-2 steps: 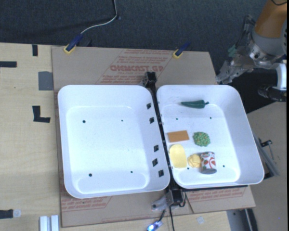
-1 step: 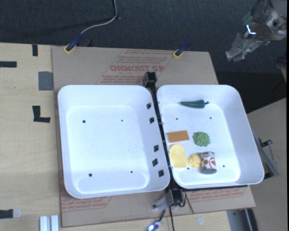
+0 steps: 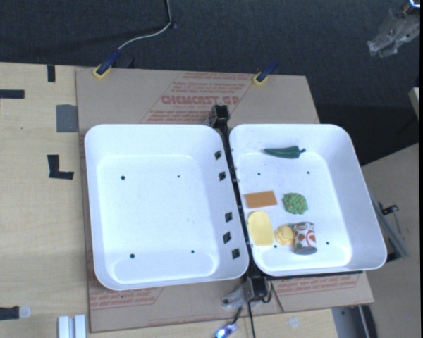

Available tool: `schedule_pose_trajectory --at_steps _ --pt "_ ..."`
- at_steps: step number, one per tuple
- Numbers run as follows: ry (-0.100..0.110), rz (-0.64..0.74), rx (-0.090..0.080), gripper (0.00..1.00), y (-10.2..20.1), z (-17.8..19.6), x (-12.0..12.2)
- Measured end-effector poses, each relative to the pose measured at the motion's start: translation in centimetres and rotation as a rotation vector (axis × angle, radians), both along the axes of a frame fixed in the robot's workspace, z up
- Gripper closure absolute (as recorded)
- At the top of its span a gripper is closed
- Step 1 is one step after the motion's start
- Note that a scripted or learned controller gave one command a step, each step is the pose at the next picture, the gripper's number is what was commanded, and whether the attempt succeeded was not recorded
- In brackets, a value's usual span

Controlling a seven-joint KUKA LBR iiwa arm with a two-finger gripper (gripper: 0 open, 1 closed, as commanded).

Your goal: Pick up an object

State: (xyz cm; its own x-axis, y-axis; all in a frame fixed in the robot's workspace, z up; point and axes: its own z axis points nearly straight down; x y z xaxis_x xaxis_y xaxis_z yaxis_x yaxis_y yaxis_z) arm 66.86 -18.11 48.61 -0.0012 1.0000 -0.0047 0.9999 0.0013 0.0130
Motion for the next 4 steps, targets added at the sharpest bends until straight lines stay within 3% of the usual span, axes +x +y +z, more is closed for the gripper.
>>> schedule_pose_trajectory --at_steps 1,2,3,4 --pt "0.007 -0.004 0.0 1.0 -4.5 5.2 -0.1" --pt "0.031 0.007 0.011 1.0 6.0 -14.1 -0.1" --pt "-0.001 0.002 0.001 1.0 4.8 -1.2 0.0" --pt "0.005 -0.007 -0.001 1.0 -3.5 5.3 -0.1"
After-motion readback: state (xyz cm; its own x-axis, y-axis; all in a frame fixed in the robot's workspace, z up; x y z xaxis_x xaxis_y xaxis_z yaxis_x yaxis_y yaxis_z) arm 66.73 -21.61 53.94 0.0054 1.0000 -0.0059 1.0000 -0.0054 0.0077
